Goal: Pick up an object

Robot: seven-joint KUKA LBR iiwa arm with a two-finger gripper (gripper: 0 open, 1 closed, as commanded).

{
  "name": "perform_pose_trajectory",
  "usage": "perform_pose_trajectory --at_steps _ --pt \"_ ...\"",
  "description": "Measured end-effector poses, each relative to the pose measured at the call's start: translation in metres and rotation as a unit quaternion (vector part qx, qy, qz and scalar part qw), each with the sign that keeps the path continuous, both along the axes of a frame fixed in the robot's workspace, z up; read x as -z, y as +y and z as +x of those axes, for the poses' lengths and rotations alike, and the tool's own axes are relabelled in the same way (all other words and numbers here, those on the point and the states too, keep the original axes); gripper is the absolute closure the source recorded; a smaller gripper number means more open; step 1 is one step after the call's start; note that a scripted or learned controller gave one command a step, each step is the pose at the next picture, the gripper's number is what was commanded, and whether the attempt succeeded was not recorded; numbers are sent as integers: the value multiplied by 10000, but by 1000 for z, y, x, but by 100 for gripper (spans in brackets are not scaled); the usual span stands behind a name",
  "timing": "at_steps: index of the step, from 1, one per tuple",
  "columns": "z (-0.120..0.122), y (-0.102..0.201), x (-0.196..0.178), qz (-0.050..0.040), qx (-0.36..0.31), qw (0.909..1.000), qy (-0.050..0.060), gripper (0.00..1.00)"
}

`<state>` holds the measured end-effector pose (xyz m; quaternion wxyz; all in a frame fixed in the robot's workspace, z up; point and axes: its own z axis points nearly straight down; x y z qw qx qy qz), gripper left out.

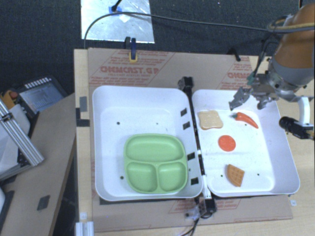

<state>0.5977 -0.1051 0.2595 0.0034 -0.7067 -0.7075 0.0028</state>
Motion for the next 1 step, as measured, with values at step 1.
perform_pose_trajectory --at_steps 1 --pt "2 0 -6 -7 -9 10000 -51 0"
